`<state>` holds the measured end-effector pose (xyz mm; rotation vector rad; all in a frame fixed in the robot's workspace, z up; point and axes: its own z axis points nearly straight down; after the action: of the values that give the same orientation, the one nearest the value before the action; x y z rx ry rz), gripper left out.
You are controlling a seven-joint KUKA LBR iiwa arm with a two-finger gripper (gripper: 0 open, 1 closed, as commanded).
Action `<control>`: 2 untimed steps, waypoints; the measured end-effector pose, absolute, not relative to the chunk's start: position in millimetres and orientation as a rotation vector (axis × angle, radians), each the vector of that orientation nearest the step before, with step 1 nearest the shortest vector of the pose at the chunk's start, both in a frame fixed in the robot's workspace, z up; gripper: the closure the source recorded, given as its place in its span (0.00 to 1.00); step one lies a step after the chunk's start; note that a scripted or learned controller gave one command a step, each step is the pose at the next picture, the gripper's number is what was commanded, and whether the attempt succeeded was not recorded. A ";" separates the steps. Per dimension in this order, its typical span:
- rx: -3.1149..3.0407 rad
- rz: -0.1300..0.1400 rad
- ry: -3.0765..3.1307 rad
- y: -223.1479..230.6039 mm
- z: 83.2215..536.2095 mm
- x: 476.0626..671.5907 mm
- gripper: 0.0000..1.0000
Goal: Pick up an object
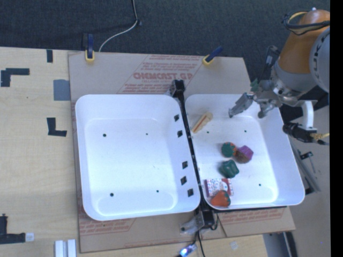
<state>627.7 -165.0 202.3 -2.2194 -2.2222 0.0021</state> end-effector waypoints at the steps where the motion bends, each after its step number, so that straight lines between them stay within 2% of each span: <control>1: -2.223 0.013 -2.207 -216.1 144.3 537.3 0.00; 2: -2.221 0.000 -2.222 -223.5 82.0 528.0 0.00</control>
<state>528.0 -223.5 82.0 -2.2215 -2.2219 0.0001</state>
